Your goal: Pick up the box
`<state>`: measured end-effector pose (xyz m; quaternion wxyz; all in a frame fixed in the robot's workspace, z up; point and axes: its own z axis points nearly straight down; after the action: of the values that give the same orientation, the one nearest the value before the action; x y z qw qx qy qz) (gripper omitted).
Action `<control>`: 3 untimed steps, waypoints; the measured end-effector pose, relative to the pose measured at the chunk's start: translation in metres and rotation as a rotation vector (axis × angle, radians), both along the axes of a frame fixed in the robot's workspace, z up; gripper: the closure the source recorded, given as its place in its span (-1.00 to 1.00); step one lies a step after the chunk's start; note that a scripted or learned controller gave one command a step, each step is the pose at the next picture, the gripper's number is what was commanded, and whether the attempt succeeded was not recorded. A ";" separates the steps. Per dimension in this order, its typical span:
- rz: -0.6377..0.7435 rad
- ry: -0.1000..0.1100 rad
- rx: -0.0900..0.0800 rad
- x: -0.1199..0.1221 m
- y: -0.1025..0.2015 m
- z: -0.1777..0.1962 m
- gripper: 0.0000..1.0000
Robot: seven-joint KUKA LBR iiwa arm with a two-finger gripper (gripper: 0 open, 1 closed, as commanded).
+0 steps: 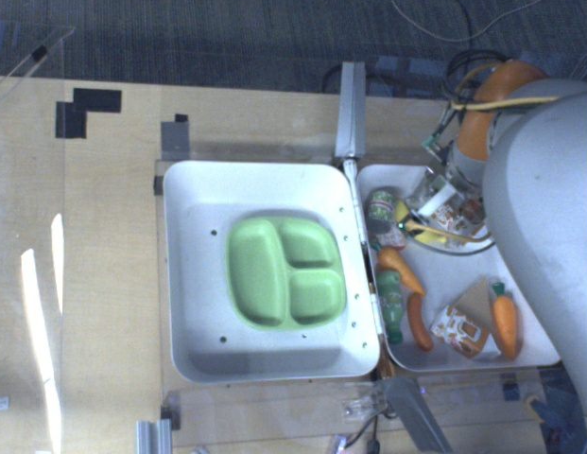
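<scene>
The grey arm (pixel 543 244) looms nearest the lens, covering much of the right bin (pixel 397 353); below its bulk the box (pixel 461 327), brown and white, lies flat on the bin floor between a sausage (pixel 418 320) and a carrot (pixel 504 322); it looks unlifted, so the pick seems wholly undone; the gripper (pixel 435 201) hangs at the bin's far end, near a can (pixel 381 206) and well apart from the box; whether its fingers are spread or pressed together I cannot tell; the left bin (pixel 180 253) holds a green tray (pixel 285 270).
</scene>
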<state>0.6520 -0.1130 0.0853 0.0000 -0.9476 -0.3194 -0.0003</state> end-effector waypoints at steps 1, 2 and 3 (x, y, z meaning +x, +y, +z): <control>0.282 0.011 0.010 0.007 -0.023 0.000 -1.00; 0.294 0.006 0.010 0.010 -0.019 0.012 1.00; 0.237 -0.001 -0.001 0.017 -0.065 0.094 1.00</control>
<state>0.6695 -0.1780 0.1796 -0.0005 -0.9033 -0.4291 -0.0007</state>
